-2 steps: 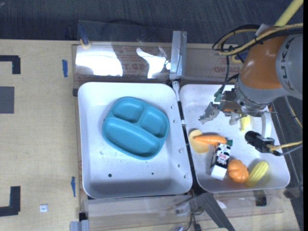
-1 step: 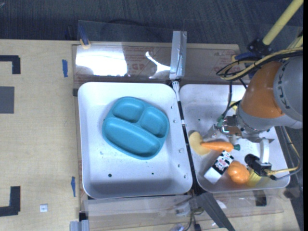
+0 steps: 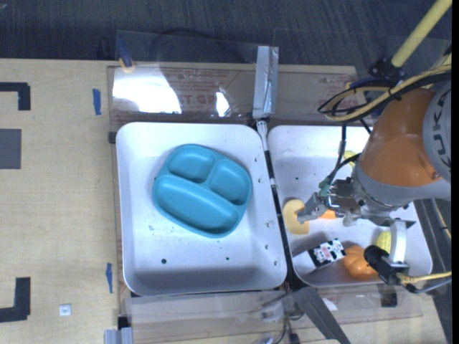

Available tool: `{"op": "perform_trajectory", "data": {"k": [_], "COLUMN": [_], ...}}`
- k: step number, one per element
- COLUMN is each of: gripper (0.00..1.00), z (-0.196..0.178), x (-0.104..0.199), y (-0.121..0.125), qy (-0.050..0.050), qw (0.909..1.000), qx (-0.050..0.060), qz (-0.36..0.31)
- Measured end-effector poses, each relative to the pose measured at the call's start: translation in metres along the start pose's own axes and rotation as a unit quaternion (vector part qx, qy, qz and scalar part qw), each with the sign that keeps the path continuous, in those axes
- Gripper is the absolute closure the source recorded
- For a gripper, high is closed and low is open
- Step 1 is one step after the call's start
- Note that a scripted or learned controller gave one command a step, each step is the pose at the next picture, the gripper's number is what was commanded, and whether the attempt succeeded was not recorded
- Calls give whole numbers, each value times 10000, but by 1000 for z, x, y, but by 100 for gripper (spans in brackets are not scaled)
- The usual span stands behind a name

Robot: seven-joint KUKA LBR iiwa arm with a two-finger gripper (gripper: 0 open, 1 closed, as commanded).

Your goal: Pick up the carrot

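The gripper [image 3: 324,208] is low in the right bin [image 3: 301,153], gripping the carrot [image 3: 328,214] between its fingers; little of it shows, so I cannot tell its direction.

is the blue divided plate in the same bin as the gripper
No, the blue divided plate lies in the left bin, while the gripper is over the right bin.

Arm [image 3: 401,149] cut off at 3 o'clock edge, orange piece [image 3: 328,215] at hand [image 3: 324,205] mostly covered, finger state unclear, right bin [image 3: 301,149] partly hidden beneath arm
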State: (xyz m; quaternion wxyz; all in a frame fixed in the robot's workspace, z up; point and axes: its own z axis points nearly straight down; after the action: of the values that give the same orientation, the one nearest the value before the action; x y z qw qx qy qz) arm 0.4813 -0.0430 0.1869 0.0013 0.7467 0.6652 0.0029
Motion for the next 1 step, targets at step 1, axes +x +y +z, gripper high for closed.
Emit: {"op": "perform_trajectory", "data": {"k": [1], "gripper": [0], "z": [3], "x": [21], "y": [8], "qy": [-15], "qw": [9992], "qx": [31], "qz": [410]}}
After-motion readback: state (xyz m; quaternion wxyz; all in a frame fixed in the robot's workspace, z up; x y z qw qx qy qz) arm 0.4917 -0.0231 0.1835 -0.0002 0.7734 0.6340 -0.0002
